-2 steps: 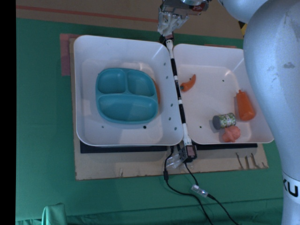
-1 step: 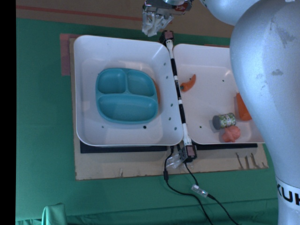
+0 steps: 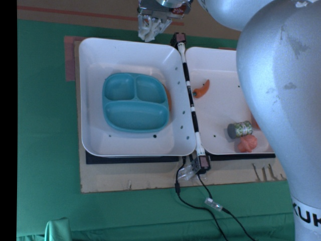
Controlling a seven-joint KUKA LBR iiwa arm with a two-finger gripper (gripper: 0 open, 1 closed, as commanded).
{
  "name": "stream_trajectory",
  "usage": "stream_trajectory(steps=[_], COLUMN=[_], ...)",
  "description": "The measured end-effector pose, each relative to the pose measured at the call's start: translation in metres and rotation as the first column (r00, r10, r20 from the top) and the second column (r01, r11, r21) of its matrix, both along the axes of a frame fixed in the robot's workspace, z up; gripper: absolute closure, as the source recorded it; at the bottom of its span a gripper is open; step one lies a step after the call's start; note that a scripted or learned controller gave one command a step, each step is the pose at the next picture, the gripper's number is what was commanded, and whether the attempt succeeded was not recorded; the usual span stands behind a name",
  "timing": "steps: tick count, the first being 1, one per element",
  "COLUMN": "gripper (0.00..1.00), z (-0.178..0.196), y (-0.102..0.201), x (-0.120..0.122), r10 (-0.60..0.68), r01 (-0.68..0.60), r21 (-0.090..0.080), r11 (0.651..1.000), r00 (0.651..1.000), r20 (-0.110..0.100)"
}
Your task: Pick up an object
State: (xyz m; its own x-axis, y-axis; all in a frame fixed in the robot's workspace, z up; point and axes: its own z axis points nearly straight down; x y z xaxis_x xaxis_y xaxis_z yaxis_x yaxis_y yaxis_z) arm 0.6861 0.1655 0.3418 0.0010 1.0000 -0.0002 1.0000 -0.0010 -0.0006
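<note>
Carrot piece (image 3: 201,89) in right bin (image 3: 220,59), well apart from hand (image 3: 149,31)

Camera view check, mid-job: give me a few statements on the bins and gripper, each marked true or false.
1. The teal divided plate lies in the left bin. True.
2. The small can stands upright in the left bin. False: it lies on its side in the right bin.
3. The gripper hangs above the left bin's far rim. True.
4. The orange carrot piece rests on the plate. False: it lies in the right bin.
</note>
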Motion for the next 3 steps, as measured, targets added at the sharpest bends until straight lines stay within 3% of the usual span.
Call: stream_trajectory(steps=[1, 2, 3], gripper=[1.0, 1.0, 1.0], z=[-0.011, 0.004, -0.011], y=[0.002, 0.004, -0.031], x=[0.002, 0.005, 0.015], r10=[-0.001, 0.0, -0.002], r01=[0.001, 0.0, 0.002], r21=[-0.001, 0.0, -0.002], r11=[1.0, 1.0, 1.0], r00=[1.0, 1.0, 1.0], r20=[-0.001, 0.002, -0.001])
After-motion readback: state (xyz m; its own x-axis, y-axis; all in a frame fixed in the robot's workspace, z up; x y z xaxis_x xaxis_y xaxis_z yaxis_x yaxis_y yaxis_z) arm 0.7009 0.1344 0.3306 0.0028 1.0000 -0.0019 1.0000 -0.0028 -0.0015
